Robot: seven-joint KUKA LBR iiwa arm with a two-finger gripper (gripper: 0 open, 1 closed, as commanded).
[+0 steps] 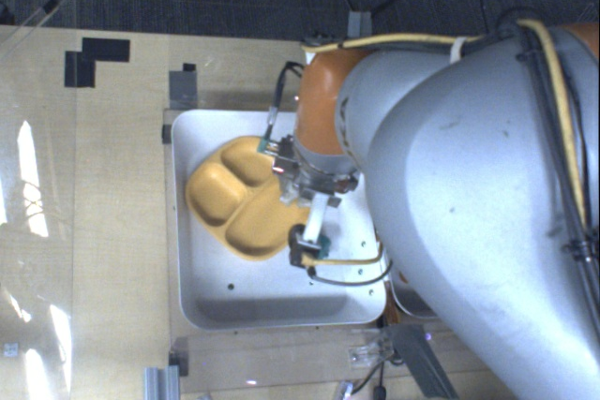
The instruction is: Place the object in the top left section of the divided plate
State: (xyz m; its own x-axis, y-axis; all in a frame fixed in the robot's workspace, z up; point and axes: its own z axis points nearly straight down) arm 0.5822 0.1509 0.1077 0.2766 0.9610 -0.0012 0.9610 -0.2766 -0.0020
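Observation:
A yellow divided plate (230, 197) lies in the left white bin (202, 295), toward its upper middle. It has three hollow sections: one at the top, one at the left, one at the lower right. My gripper (298, 194) hangs over the plate's right edge, under the orange-banded wrist, which hides the fingertips. I see no loose object on the visible parts of the plate.
The large grey arm (469, 201) covers the right bin and the right side of the left bin. Bare white bin floor shows below the plate, around (262, 290). A wooden bench top (84, 229) stretches to the left of the bins.

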